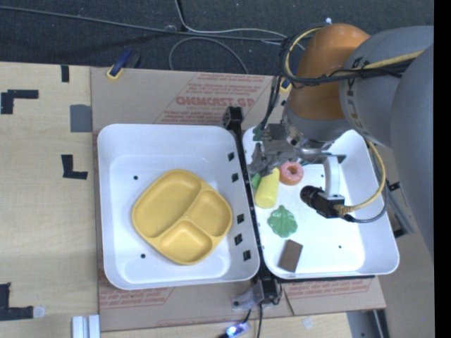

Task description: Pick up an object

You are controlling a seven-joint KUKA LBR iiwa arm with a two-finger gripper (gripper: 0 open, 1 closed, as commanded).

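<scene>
In the right bin [366,255] lie a yellow bottle-shaped toy [267,189], a pink ring-shaped donut [290,172], a green leafy toy [282,220] and a brown block [289,255]. My gripper [271,157] hangs at the bin's upper left, directly over the top of the yellow toy and next to the donut. The orange wrist band [328,69] and grey arm cover the bin's far part.
The left bin [116,153] holds a yellow three-compartment plate [182,215]. A black divider [243,189] runs between the bins. A black cylinder with a yellow cable [320,201] sticks out over the right bin's middle. Cardboard lies under both bins.
</scene>
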